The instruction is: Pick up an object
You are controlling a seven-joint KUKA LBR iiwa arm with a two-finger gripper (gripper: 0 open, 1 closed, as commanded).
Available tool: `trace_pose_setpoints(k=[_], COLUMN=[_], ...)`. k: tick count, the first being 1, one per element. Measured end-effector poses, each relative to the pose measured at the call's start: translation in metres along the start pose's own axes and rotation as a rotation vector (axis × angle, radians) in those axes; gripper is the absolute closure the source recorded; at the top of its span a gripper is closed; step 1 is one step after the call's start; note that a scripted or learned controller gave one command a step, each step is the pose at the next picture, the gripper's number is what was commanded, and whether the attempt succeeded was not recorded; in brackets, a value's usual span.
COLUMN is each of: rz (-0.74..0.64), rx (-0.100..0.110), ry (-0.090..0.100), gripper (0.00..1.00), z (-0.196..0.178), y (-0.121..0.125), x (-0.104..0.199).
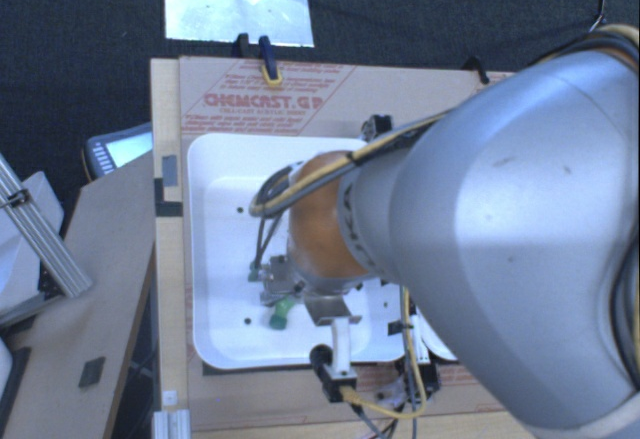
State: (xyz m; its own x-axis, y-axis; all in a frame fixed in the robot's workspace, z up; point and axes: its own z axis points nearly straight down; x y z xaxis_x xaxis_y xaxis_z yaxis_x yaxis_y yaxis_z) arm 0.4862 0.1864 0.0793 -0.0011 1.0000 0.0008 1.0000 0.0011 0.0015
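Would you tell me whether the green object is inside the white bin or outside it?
Inside: the green object lies on the white bin floor, below the arm's wrist.

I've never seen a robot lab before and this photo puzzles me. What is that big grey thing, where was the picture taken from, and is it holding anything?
The big grey shape is a robot arm with an orange band near its wrist. It reaches in from the right. The photo comes from one fixed camera above the bench, looking down at a slant, so the arm looms large and hides much of the scene. Below it sits a shallow white plastic bin on a brown board with red lettering. The arm's gripper, its two-fingered hand, is down inside the bin. A small green object lies right by it. The arm blocks the view, so I cannot tell whether the object is actually gripped.
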Motion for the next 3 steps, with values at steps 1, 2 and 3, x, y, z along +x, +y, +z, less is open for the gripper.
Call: trace_pose_setpoints(k=[1,2,3], rz=[-0.004,-0.006,-0.006], rx=[-0.017,-0.002,-0.01], ry=[0.003,0.001,0.005], gripper=[1.0,1.0,1.0], z=[-0.117,-0.121,-0.23], y=[0.125,0.119,0.127], x=[0.022,0.021,0.05])
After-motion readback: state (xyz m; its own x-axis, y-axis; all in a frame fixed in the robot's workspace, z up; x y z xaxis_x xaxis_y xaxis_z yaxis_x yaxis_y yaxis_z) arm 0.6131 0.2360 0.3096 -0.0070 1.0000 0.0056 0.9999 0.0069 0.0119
